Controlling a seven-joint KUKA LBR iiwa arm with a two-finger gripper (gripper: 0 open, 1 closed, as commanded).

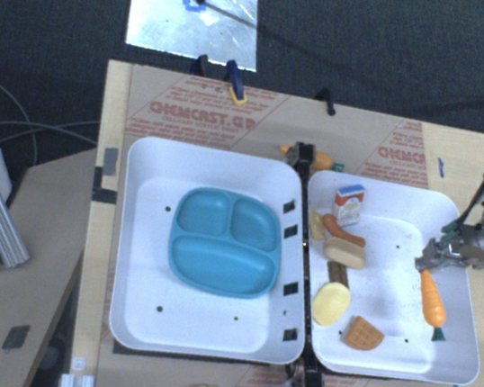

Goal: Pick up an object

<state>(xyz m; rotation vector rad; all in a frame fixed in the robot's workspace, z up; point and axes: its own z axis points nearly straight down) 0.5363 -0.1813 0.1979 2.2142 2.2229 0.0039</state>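
Over the right bin's (449, 353) far edge the end effector (437, 256) is seen, just above the top of an orange carrot (432, 300) lying along that bin's right side; whether it is open or closed cannot be told. Further left, a hot dog (346, 229) and a small carton (348, 201) are found, and a blue plate (223, 241) in the left bin (152, 183)

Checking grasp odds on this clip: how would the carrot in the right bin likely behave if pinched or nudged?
The carrot looks like a smooth, tapered toy, so probably stiff and light. Its round, narrowing body may slip from a pinch or roll in an arc. The gripper sits at its upper end.
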